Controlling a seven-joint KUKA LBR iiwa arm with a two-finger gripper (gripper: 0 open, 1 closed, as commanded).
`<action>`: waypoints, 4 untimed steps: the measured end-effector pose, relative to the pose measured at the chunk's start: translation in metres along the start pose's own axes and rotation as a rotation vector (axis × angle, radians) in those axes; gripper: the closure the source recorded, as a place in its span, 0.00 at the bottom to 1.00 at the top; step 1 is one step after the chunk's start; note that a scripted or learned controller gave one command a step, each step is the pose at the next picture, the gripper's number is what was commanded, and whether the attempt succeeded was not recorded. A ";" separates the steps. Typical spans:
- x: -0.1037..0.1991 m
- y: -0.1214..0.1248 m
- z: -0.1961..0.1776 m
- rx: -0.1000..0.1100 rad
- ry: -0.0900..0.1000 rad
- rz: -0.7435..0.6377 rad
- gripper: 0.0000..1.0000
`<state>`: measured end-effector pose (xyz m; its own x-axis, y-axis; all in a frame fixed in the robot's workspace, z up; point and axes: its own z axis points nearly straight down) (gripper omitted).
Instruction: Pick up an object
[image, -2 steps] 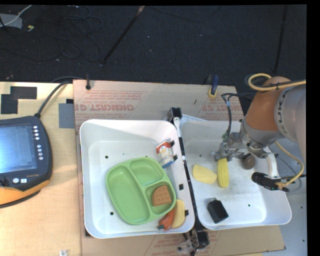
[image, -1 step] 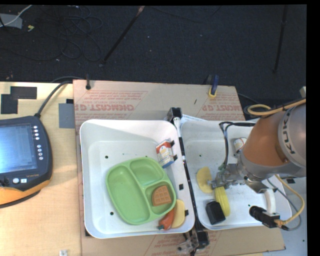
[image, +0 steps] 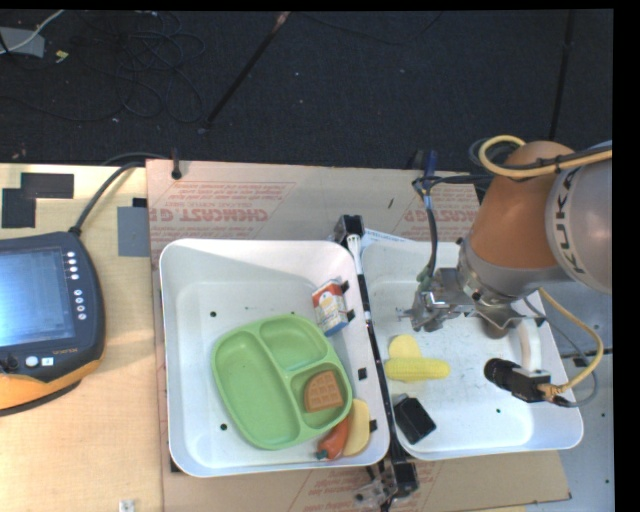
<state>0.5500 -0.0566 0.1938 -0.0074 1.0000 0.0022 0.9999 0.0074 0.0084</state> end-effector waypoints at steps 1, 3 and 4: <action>-0.003 -0.003 0.007 0.011 -0.001 0.007 0.00; -0.081 0.095 0.107 0.005 -0.004 0.004 0.00; -0.130 0.093 0.106 0.010 0.003 0.002 0.00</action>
<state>0.6448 -0.1855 0.0879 -0.0050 1.0000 0.0050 1.0000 0.0050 -0.0013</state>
